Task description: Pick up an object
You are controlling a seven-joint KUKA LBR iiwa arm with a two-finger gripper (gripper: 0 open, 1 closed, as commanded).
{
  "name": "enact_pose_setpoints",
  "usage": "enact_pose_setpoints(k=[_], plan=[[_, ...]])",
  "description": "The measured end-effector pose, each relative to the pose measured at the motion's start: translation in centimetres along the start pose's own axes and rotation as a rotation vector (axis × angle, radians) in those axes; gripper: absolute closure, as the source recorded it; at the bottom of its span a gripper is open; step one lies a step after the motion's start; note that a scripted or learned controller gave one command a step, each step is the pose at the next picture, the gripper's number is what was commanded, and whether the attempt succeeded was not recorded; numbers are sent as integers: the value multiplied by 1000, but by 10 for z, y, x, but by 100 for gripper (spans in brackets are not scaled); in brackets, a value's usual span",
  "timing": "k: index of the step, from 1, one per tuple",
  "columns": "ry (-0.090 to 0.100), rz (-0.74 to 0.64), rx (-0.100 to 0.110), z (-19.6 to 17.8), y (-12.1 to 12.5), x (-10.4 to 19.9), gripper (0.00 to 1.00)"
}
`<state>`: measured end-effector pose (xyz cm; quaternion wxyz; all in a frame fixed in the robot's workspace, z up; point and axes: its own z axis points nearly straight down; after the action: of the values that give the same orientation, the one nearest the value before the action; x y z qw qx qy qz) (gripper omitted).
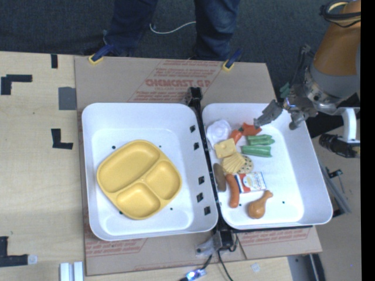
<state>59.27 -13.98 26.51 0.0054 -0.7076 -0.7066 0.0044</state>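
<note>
My gripper [263, 119] hovers over the right bin's [304, 180] upper edge; I cannot tell its state. The green beans [258, 145] lie just below and left of it, long axis across. That bin also holds other toy food; the left bin [99, 122] holds a yellow tray [138, 178].

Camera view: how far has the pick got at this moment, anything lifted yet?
Nothing looks lifted. The toy food, including the green beans, hot dog and drumstick, lies in the right bin. The yellow divided plate sits in the left bin. In hand: the gripper hangs over the right bin's far edge, near the pile. Left: descend, grasp and lift an item.
</note>
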Motion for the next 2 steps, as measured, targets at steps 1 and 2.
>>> enact_pose_setpoints(k=[1,2], plan=[[-2,-3,-12,-7,2,0,0],[-1,-3,-6,57,1,-2,0]])
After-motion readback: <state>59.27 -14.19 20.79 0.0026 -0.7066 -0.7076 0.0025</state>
